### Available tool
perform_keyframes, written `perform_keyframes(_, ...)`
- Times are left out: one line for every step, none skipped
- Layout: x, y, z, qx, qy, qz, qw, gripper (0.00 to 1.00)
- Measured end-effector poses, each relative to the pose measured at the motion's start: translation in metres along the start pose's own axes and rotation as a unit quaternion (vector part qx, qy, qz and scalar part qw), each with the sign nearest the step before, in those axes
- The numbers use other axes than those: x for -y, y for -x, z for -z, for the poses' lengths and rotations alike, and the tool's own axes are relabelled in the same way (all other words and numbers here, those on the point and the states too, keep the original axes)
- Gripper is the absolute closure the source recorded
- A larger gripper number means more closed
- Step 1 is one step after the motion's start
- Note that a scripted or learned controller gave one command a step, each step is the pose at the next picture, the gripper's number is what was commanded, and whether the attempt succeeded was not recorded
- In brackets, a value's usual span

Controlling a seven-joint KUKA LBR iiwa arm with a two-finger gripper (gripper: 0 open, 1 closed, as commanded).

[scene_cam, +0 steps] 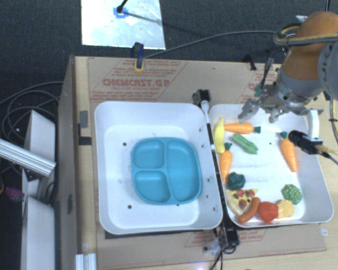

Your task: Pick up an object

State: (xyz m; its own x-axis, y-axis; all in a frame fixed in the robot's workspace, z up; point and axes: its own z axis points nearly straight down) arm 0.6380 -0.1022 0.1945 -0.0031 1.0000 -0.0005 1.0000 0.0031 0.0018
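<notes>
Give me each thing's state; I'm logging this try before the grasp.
pincer: above the right bin's far edge, holding nothing
blue plate: flat in left bin, bare
banana: lying against the divider
carrot: lying loose
tomato: resting beside the sausage

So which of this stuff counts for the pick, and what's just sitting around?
For the job:
gripper, above the right bin's far edge
toy food in that bin: carrots, green pepper, banana, broccoli, tomato, pizza slice

Lying about:
blue divided plate in the left bin
yellow clamp
</notes>
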Motion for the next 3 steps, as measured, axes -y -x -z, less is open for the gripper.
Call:
perform_keyframes(0.009,-0.005,-0.100,0.000,0.000,-0.001,1.0000,0.00)
perform_keyframes(-0.016,-0.007,-0.108,0.006,-0.011,-0.001,0.9999,0.00)
perform_keyframes(-0.017,-0.010,-0.101,0.004,-0.009,-0.001,1.0000,1.00)
